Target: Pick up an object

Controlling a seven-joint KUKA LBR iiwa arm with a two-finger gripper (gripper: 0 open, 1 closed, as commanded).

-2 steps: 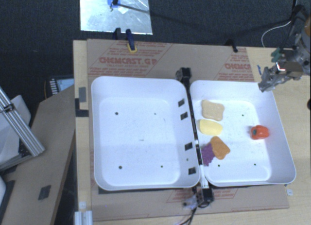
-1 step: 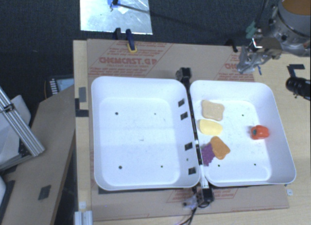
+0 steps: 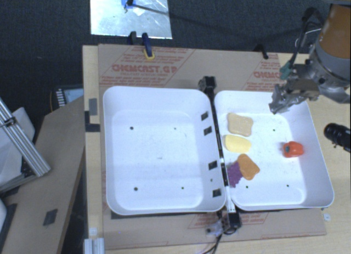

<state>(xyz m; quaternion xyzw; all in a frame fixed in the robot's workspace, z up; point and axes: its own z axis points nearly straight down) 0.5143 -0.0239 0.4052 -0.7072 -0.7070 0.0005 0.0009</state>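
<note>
Right bin (image 3: pixel 315 137) holds five items: tan piece (image 3: pixel 239 124), yellow piece (image 3: pixel 237 144), orange piece (image 3: pixel 248 166), purple piece (image 3: pixel 234 174) clustered by its left wall, and a red-orange object (image 3: pixel 293 148) well apart. Gripper (image 3: pixel 281 105) hangs over the bin's upper area; whether its fingers are parted cannot be told. Nothing visibly held.

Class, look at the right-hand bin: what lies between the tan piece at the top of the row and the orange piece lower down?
In the camera view, a yellow piece lies between the tan piece and the orange piece, all in the right bin.
</note>
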